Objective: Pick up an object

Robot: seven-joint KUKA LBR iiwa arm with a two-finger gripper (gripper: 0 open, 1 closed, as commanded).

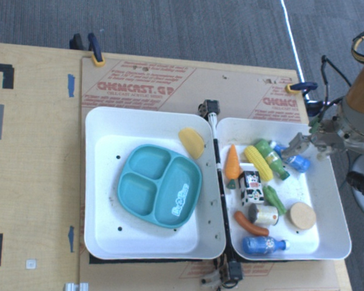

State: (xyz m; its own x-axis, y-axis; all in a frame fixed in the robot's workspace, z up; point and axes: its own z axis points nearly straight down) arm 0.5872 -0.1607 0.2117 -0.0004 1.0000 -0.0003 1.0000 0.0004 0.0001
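My gripper [307, 147] hangs over the far right corner of the right bin [336, 211], open, with nothing between its fingers. Just below and left of it lies a small blue bottle [294, 161], next to a green bottle [271, 156] and a yellow corn cob [258, 163]. Further left lies an orange carrot [232, 162]. A cow-patterned box [250, 184], a green vegetable [273, 198], a small can [265, 215], a round wooden disc [302, 216], a red sausage [251, 224] and another blue bottle [264, 245] fill the near half.
The left bin [99, 167] holds a teal divided plate [159, 185] and a yellow lemon-like piece [192, 142] at its far right corner. A raised divider rim [218, 181] separates the bins. Cables run behind the arm at the right.
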